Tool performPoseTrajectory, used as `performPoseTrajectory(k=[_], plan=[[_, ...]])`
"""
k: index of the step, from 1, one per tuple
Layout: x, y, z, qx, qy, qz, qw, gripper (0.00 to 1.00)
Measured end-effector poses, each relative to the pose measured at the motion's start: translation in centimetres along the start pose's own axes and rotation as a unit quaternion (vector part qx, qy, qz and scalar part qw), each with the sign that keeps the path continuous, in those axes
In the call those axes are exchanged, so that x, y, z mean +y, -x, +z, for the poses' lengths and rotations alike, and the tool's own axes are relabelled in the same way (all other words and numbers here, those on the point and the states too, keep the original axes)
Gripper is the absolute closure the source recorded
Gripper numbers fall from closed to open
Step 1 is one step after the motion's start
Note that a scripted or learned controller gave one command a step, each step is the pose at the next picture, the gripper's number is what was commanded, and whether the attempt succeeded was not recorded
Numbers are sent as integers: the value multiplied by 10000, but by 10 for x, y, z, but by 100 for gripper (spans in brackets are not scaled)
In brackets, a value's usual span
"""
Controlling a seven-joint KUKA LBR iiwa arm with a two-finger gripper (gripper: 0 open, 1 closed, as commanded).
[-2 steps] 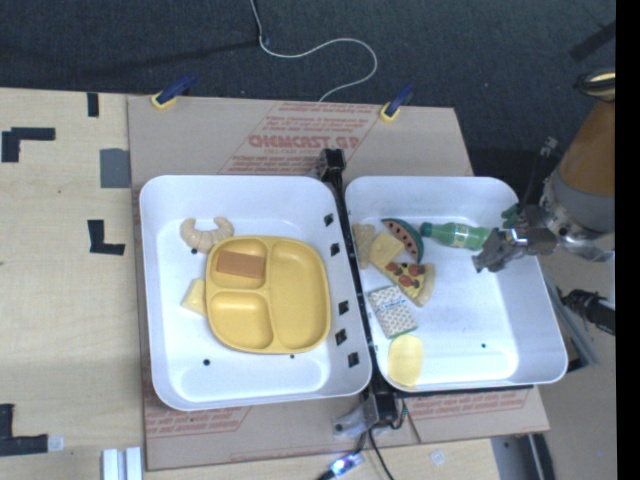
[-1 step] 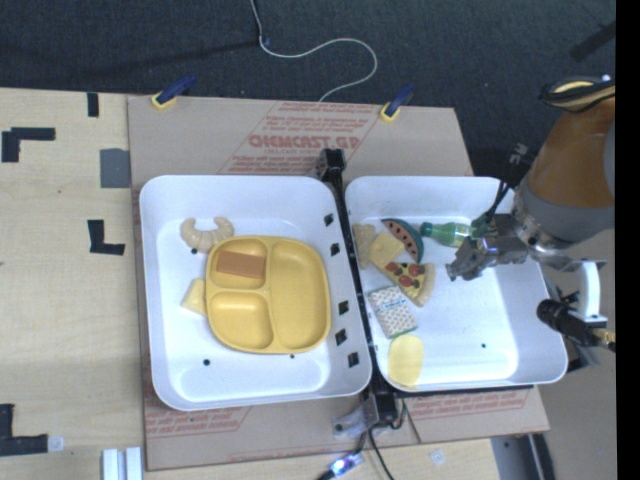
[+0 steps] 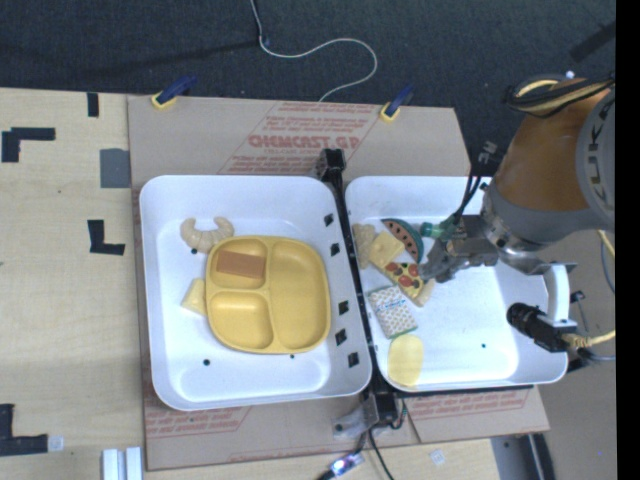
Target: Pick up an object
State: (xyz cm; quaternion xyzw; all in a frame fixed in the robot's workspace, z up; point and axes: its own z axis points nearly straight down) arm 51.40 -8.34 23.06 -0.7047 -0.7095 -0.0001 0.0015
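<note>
1. Bench background: brown cardboard sheet (image 3: pixel 290 138) under two white bins; left bin (image 3: pixel 160 298) carrying a yellow divided plate (image 3: pixel 300 308), right bin (image 3: pixel 480 353) carrying the loose items.
2. Gripper (image 3: pixel 437 263) located low in the right bin, at the right-hand edge of the item cluster.
3. Candidate object: pizza slice (image 3: pixel 400 268), touching or just beside the gripper tip on its left. Watermelon slice (image 3: pixel 405 233) just beyond the tip; checkered packet (image 3: pixel 393 311) near, to the lower left; pale yellow disc (image 3: pixel 405 360) well apart, nearer the bin's front wall.
4. Gripper aperture: cannot tell. Nothing seen held.
5. Risk, off-centre contact: likely to pinch only the slice's edge and drop it on lifting, or to push it away.
6. Risk, crowding: likely to catch the watermelon slice as well, or to shove items against the divider wall.
7. Risk, flat items: low profile against the bin floor, probably little to grip.
8. Hidden or unclear: contact point masked by the wrist body; tip height above the floor not readable; pizza slice's right end covered.
</note>
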Motion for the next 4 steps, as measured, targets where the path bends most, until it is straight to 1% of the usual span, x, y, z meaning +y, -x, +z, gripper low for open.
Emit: performPoseTrajectory(k=[1,2,3,4], plan=[[-14,-45,-3,-3,-8,6,10000,100],[-13,-93,15,-8,-15,9,10000,100],[-15,-91,15,-11,-9,26,10000,100],[-14,-86,-2,-12,5,30,10000,100]])
